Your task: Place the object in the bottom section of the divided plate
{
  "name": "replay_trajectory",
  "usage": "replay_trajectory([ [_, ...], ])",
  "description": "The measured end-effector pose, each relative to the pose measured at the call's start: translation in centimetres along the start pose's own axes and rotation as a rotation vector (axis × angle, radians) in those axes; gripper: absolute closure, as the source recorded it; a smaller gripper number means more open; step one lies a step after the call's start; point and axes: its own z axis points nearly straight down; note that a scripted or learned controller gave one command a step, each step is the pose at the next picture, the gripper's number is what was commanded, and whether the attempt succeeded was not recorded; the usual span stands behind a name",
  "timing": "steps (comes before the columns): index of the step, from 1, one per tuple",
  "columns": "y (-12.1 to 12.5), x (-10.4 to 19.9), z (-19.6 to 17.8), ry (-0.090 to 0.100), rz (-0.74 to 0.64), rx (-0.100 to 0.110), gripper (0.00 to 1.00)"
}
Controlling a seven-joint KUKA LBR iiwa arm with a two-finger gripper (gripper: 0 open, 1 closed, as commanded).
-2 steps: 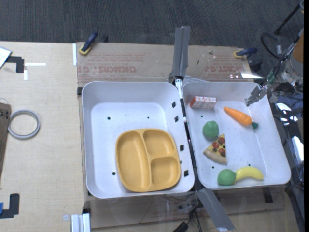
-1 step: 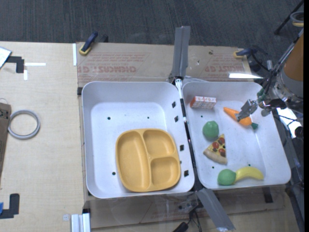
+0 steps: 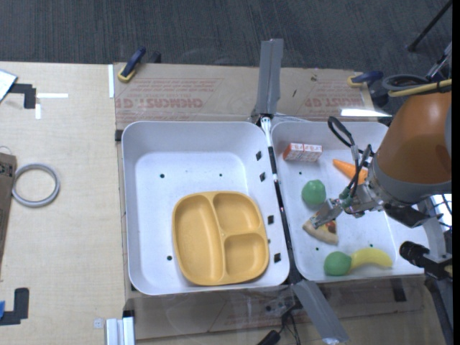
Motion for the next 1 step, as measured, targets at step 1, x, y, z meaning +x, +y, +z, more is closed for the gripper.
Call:
replay_trajectory([
  [1,0.04,-0.14,-0.84,-0.001,0.005,0.0,1.0],
])
